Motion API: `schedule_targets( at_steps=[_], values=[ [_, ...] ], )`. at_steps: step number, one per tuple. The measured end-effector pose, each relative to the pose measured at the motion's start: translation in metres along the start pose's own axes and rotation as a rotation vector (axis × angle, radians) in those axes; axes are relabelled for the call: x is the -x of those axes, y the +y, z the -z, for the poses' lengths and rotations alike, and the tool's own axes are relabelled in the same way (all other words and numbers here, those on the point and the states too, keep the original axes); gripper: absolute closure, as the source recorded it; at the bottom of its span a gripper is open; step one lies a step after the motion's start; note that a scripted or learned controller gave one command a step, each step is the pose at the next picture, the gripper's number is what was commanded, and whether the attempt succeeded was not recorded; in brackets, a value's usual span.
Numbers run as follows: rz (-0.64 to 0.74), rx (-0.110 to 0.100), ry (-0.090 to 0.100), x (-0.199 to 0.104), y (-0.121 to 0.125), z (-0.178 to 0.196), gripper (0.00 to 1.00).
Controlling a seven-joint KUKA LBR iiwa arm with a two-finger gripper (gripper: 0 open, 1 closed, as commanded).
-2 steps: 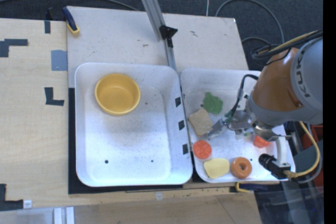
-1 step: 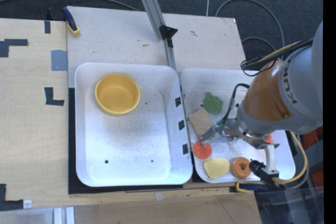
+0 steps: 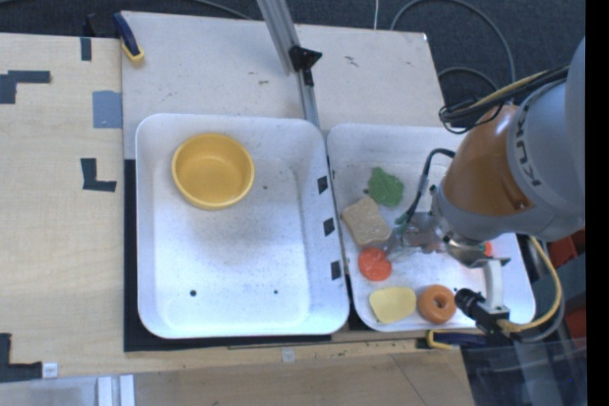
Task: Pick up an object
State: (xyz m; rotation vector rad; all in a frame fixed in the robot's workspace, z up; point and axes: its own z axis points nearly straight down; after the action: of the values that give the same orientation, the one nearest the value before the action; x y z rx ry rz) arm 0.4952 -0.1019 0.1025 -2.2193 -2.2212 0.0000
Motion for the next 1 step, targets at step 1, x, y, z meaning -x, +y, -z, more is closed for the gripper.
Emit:
schedule_targets(
  at_steps=[1],
  values=[
    [0.001,0.005,-0.002,0.0027,0.0052,0.0615,1.0]
  ],
)
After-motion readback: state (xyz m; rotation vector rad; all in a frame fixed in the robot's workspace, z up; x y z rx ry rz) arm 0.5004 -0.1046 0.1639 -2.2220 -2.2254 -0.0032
